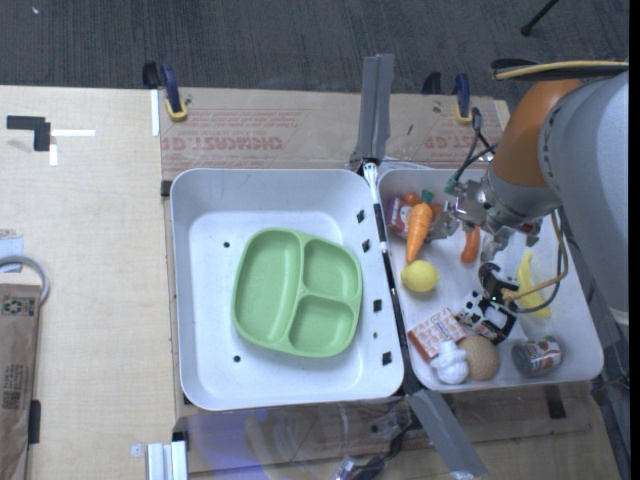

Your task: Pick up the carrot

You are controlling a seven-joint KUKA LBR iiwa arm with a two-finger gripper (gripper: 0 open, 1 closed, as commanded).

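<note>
Orange and easy to spot, the carrot [418,221] lies in the far left part of the right bin [575,313], green top pointing far, its tip aimed near toward a yellow lemon [420,276] just beside it. I see a red packet [400,211] tucked against the carrot's left side. My gripper [488,230] hangs over the far middle of that same bin, to the right of the carrot and apart from it; I cannot tell how it stands from this angle. A small orange piece [470,245] sits just beneath the wrist hardware. Nearer in the bin I make out a red-and-white carton [436,332], a white item [450,362], a brown egg-like ball [480,358], a small can [538,354] and a yellow banana-like shape [527,280]. On my left, the other bin [200,298] holds a green divided plate [297,292].
</note>
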